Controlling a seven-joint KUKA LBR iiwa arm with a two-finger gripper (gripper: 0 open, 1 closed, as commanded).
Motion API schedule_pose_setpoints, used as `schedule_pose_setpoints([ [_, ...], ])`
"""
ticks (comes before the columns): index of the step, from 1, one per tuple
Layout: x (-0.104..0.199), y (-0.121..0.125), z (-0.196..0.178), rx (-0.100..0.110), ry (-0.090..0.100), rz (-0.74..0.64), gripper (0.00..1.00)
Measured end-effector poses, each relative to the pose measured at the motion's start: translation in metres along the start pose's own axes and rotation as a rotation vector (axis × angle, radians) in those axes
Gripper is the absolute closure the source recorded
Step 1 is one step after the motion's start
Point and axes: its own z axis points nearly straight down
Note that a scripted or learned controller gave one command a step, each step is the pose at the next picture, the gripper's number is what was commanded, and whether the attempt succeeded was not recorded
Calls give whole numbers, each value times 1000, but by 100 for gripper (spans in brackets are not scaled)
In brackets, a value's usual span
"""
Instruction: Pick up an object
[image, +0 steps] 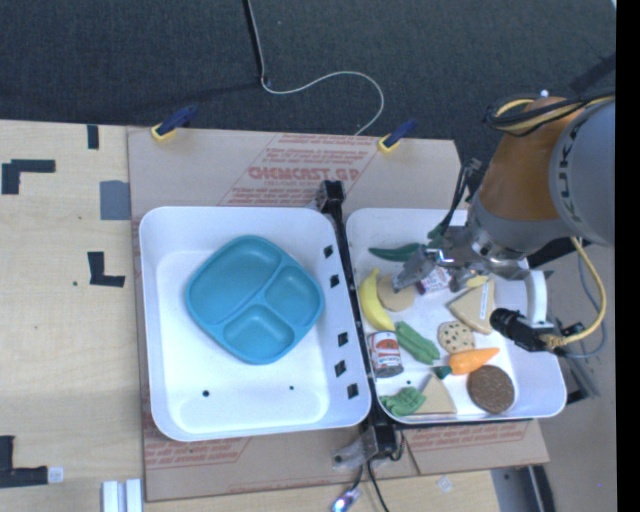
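At the near edge of the right bin (540, 408) lie a brown round cookie (491, 388), a green leafy piece (404, 402) and a small can (386, 353). A little farther are an orange carrot (470, 361), a green pod (417, 341) and a yellow banana (375, 300). Farther still, the gripper (418, 270) hangs low over the far part of this bin, just beside the banana. I cannot tell how it stands, or whether anything is in it. No object looks lifted, so I judge the pick is not yet done. In the left bin (160, 300) rests a blue divided plate (255, 298).
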Motion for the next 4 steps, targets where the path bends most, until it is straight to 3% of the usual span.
schedule_pose_setpoints([
  [1, 42, -52, 5, 4, 1, -1, 0],
  [2, 41, -50, -5, 2, 0, 0, 100],
  [3, 120, -63, 5, 3, 2, -7, 100],
  [4, 160, -84, -127, -13, 3, -7, 100],
])
